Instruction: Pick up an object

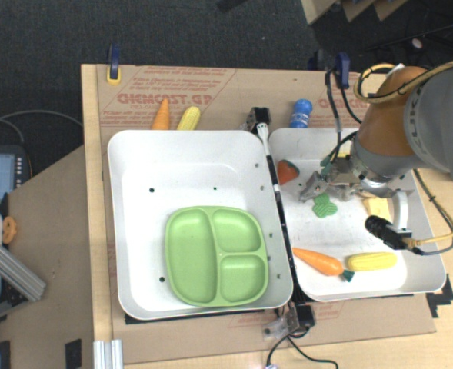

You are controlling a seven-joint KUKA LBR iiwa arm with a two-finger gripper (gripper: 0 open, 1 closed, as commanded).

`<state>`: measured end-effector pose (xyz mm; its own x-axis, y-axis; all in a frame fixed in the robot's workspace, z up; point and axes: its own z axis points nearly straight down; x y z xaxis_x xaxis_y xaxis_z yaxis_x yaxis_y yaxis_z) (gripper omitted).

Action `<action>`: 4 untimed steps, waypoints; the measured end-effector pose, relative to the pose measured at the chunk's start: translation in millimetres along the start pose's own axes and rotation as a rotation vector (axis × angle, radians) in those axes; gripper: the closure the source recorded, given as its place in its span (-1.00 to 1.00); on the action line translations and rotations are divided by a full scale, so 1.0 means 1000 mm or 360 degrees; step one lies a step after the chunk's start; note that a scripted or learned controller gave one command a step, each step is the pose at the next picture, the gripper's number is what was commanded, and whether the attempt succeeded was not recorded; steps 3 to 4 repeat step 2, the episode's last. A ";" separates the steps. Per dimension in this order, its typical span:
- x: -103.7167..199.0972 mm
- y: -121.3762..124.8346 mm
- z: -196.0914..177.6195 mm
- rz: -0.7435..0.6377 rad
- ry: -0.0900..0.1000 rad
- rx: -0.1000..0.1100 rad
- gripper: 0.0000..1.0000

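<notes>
Grey gripper (pixel 324 186) is positioned over the right bin (pixel 418 279), above a green object (pixel 324 206). Finger state cannot be determined

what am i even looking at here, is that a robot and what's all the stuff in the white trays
Yes, it is a robot. The big grey and orange shape on the right is a robot arm, and the metal part at its tip is its gripper. One camera fixed above the bench looks down at a slant.

The bench bears two shallow white bins. The left bin holds a green divided plate. The gripper hangs low over the right bin, just above a small green toy. Also in that bin are a toy carrot, a toy corn cob and an orange-red piece.

I can see nothing between the gripper's fingers, so I would not say that it holds anything.
</notes>
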<state>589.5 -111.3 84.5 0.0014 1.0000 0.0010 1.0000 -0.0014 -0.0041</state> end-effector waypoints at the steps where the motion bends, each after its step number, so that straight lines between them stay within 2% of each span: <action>1: 0.000 0.001 -0.011 0.0000 -0.0002 -0.0007 1.00; 2: 0.059 -0.006 -0.106 -0.0013 0.0001 -0.0024 1.00; 4: 0.059 -0.006 -0.106 -0.0013 0.0001 -0.0024 1.00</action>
